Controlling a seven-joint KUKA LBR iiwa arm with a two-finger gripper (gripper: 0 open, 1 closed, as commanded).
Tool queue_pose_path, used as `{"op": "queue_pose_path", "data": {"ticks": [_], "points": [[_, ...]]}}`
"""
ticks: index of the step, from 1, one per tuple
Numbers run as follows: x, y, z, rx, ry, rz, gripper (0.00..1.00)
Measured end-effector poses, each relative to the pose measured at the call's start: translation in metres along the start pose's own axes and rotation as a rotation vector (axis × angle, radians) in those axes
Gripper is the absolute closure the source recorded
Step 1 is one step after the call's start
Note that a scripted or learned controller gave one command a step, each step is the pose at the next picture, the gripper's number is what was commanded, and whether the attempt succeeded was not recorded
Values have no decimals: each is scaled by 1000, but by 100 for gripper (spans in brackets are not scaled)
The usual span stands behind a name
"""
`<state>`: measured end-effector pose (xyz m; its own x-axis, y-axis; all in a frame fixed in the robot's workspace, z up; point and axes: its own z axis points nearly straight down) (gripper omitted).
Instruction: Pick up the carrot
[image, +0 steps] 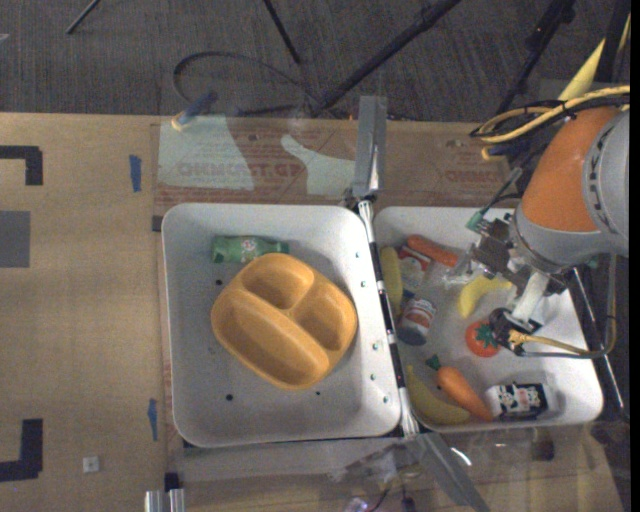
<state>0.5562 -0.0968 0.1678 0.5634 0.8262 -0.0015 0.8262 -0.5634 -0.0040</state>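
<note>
The carrot (464, 391), orange with a small green top, lies near the front edge of the right bin (585, 385). It points toward the front right and rests beside a yellow banana (428, 399). My gripper (487, 252) hangs over the far middle of the right bin, above a yellow fruit (478, 293) and next to a red-orange sausage-like piece (431, 250). It is well back from the carrot and apart from it. The grey arm with its orange band (568, 175) comes in from the right.
A red tomato (482, 339), a small can (416, 319), a yellow piece (391, 276) and a black-and-white carton (517, 400) also lie in the right bin. The left bin (190, 300) holds an orange divided plate (285, 318) and a green packet (248, 248).
</note>
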Motion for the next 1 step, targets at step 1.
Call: {"op": "queue_pose_path", "data": {"ticks": [1], "points": [[-49, -57, 81, -9, 5, 120, 0]]}}
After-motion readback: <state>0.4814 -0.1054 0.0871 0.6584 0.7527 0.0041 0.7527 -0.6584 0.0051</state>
